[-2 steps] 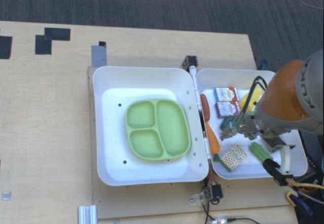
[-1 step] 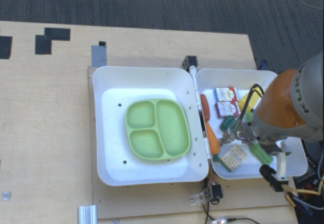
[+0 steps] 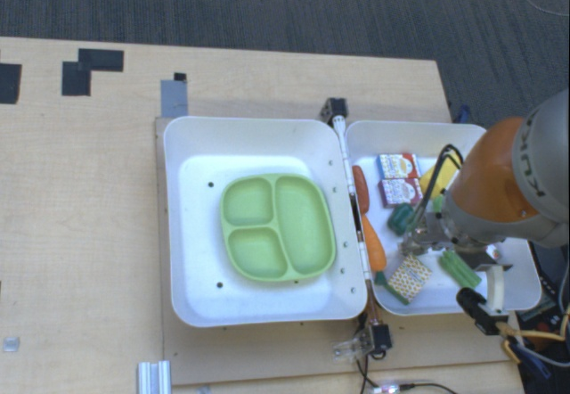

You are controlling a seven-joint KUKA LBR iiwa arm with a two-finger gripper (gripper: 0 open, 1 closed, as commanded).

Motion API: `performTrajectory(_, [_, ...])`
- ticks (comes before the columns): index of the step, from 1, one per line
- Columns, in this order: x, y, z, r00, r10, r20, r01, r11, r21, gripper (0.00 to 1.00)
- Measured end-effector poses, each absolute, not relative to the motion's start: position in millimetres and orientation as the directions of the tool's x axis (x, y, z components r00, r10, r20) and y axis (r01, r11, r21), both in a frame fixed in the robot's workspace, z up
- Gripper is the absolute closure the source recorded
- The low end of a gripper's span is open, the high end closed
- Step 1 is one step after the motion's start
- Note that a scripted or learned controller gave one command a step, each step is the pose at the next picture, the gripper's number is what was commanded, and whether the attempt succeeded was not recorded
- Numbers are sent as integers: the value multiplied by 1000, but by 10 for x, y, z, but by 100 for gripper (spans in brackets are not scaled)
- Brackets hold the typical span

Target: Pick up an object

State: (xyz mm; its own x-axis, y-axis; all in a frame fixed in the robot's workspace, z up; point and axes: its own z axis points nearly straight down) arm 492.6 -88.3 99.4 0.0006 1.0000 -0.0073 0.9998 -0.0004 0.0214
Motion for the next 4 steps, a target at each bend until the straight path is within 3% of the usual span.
performTrajectory(1, [4926, -901, 998, 3, 1000, -11, 1000, -2, 23, 0])
performTrajectory(2, [4940, -886, 1101, -2, 1000, -9, 1000, 2, 25, 100])
performTrajectory(3, [4939, -886, 1100, -1, 1000, -9, 1000, 1, 25, 0])
performTrajectory(4, [4955, -881, 1206, -5, 1000, -9, 1000, 5, 29, 100])
